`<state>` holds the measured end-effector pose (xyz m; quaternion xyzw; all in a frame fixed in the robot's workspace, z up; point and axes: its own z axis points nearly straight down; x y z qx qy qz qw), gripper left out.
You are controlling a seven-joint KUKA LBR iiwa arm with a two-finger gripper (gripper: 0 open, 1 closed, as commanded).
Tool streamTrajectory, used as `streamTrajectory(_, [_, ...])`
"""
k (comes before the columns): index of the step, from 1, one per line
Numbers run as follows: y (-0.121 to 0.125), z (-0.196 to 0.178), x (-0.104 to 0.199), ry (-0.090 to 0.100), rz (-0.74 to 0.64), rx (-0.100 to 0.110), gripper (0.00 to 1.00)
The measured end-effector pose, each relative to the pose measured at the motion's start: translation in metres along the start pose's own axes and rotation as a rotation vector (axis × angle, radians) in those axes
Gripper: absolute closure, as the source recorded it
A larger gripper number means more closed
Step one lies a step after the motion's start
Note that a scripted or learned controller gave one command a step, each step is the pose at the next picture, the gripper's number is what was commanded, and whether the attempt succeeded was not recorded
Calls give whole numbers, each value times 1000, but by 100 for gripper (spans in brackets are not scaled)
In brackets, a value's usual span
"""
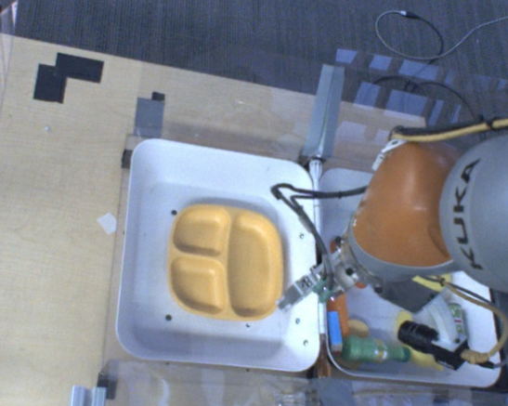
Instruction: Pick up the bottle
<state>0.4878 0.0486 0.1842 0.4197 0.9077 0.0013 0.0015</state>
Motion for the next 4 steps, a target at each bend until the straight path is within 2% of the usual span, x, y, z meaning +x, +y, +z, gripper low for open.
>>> streamTrajectory(2, [0,0,0,0,0,0,0])
streamTrajectory(3, [2,-11,-1,-3,0,-5,100])
streamTrajectory(4, [2,-11,-1,-3,0,-5,0])
